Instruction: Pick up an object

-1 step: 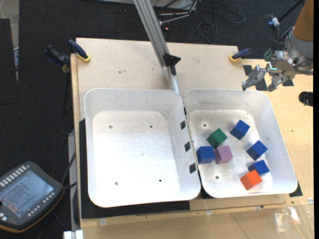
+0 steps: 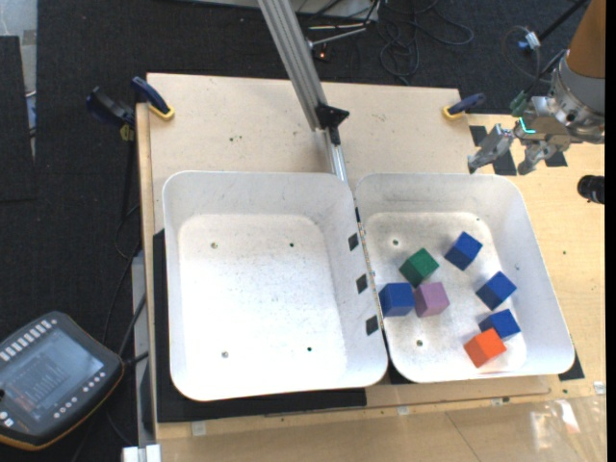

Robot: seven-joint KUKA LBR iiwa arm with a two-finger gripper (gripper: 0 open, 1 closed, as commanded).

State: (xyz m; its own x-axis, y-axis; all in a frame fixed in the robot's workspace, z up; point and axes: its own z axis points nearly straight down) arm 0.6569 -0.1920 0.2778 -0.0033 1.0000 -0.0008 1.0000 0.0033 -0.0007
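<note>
The gripper (image 2: 510, 155) hangs over the tabletop (image 2: 404, 123) just outside the right bin (image 2: 452, 195), off its 1 o'clock corner, its fingers (image 2: 489, 149) spread apart with nothing between them. Inside that bin lie a green cube (image 2: 419, 266), a purple cube (image 2: 431, 298), an orange cube (image 2: 485, 346) at 5 o'clock, and four blue cubes (image 2: 464, 250). The left bin (image 2: 192, 200) sits alongside.

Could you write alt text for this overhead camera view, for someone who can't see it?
A grey robot arm's two-finger gripper hovers, open, beyond the right white plastic bin, which holds four blue cubes, a green cube, a purple cube and an orange cube. The left white bin sits alongside.
</note>
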